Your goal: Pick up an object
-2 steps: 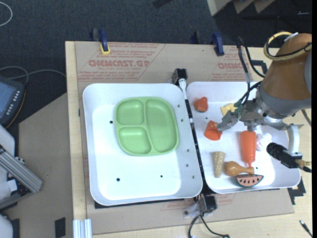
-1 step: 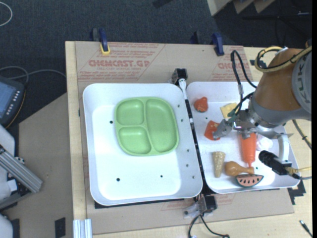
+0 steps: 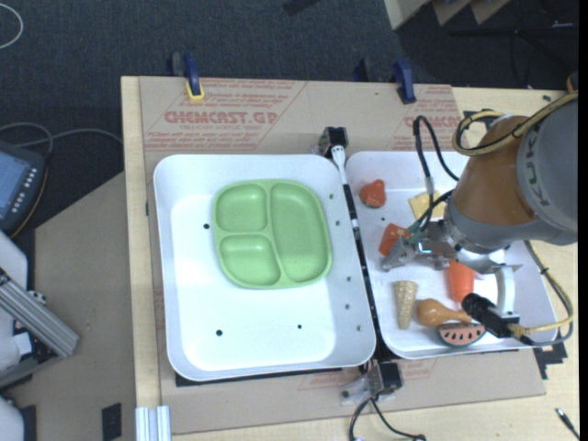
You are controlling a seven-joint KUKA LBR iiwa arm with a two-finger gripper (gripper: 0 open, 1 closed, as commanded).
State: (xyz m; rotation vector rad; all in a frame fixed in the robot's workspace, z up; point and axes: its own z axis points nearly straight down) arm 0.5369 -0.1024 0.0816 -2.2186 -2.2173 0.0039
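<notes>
**Camera view: arm down in the right bin, lots of ways this grab could flop**

Camera view has the arm (image 3: 514, 182) reaching into the right bin (image 3: 386, 320), with the gripper (image 3: 413, 244) low among the toy food near that bin's left wall. I honestly cannot tell whether the pincer is released or clenched; it's a small metallic tangle and the wrist shades it. A red piece (image 3: 392, 238) sits right against the tip, so that's my guess for the target, but I can't see it actually between anything, so I'm not calling it held.

What could go wrong, as I see it:
- The red piece is close to the bin wall, so a closing pinch might just shove it against the wall or squirt it sideways.
- An orange piece (image 3: 460, 279) lies just beside the gripper under the wrist; it could get nudged or caught along with the target.
- The ice cream cone (image 3: 404, 302), the tan pear-shaped thing (image 3: 434, 312) and the watermelon slice (image 3: 458, 333) are clustered nearby toward the front, and a sloppy lift could drag across them.

Another red-orange item (image 3: 372, 193) sits farther back, well clear. A yellow bit (image 3: 423, 205) is half covered by cabling. The left bin (image 3: 184, 274) just has the green divided plate (image 3: 273, 233).

Hard to make out: whatever lies beneath the big orange-banded wrist, plus the bin's right side.
</notes>
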